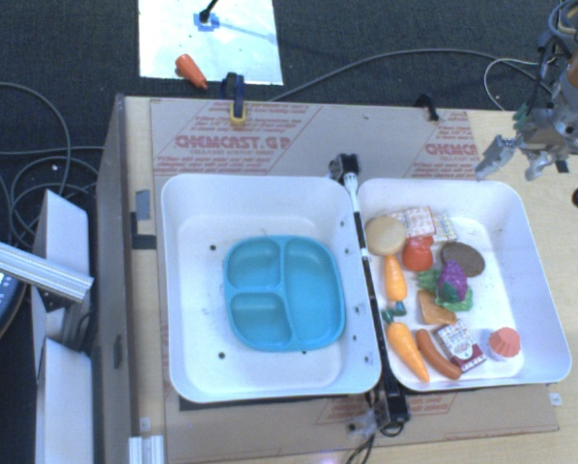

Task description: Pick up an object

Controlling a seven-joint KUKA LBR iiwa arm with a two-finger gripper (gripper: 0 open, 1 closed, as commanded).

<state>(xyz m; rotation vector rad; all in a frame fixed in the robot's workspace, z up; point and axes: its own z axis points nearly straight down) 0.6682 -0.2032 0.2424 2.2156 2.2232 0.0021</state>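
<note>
While toy food point(434, 288) fills its bin, tool point(517, 158) hovers well apart.

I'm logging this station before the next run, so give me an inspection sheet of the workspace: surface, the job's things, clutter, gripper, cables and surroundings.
Surface: bench covered by a printed board; two white bins side by side, left bin and right bin.
Job's things: toy food piled in the right bin, among it two carrots, a sausage, purple grapes, a tomato and a brown patty.
Clutter: blue divided plate in the left bin.
Gripper: gripper above the right bin's far right corner, fingers spread, holding nothing.
Cables: dark cable along the floor behind the bench.
Surroundings: white sheet on dark carpet with an orange object on it.
</note>
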